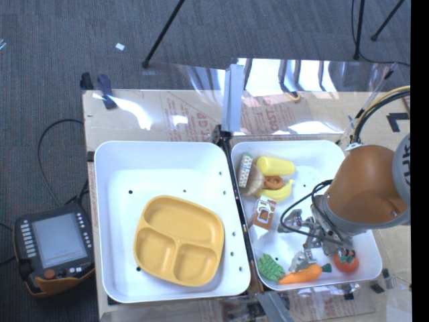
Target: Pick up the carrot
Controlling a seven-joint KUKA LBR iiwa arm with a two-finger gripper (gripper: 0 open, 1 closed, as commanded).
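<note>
Tool [315, 249], grip state impossible to tell, hovers just above the carrot [301, 274] near the right bin's [362, 154] front edge.

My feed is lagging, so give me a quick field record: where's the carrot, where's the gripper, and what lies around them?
carrot: lies flat near the front edge of the right bin
gripper: above the carrot, no object seen in it
beside carrot: green item on one side, tomato on the other
left bin: holds a yellow divided plate
</note>
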